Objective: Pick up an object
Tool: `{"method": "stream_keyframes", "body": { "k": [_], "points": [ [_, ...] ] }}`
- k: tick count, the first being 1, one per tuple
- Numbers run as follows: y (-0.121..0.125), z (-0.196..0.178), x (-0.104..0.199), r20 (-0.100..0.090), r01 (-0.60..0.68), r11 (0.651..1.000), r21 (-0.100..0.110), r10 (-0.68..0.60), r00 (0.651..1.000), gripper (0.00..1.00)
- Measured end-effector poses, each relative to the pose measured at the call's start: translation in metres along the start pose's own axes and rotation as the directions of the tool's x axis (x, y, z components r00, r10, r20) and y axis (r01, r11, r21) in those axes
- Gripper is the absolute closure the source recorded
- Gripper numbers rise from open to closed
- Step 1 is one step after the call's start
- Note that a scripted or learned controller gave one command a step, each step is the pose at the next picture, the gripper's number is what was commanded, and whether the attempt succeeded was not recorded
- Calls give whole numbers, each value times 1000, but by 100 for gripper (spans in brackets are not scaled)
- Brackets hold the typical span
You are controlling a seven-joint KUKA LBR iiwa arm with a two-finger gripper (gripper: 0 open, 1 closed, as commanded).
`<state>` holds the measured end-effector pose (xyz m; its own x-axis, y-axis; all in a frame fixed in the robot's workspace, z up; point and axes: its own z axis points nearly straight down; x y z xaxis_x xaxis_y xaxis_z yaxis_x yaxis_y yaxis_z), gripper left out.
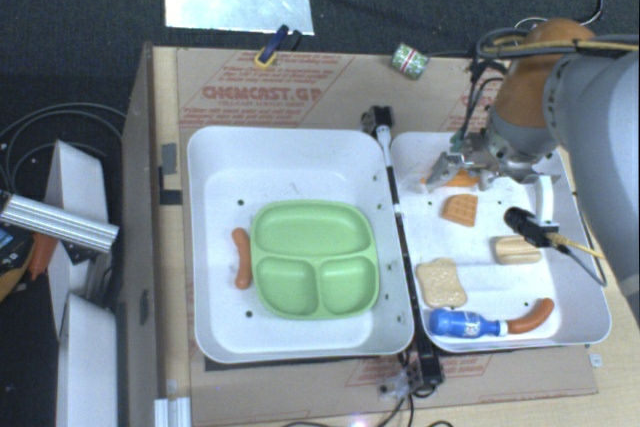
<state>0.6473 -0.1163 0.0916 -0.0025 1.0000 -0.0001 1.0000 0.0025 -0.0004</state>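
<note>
glossy plastic tray (315, 300), smooth white bins (300, 150)

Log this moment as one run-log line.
phase: reaching | gripper: low at right bin far edge, over orange piece | grasp: none seen | left bin: green tray, sausage

Gripper (462, 168) low in right bin (580, 215), far end, over orange piece (461, 181). Green tray (315, 258), sausage (241, 258) in left bin (210, 315).
</note>
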Motion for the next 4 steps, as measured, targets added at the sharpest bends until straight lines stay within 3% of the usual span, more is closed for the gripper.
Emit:
{"method": "stream_keyframes", "body": {
  "k": [1, 3, 4],
  "points": [
    [-14, 3, -6, 1, -1, 1000, -1, 1, 1000, 0],
    [-31, 7, 18, 1, 1, 1000, -1, -1, 1000, 0],
    [-29, -5, 18, 2, 4, 1000, -7, -4, 1000, 100]
  ]
}}
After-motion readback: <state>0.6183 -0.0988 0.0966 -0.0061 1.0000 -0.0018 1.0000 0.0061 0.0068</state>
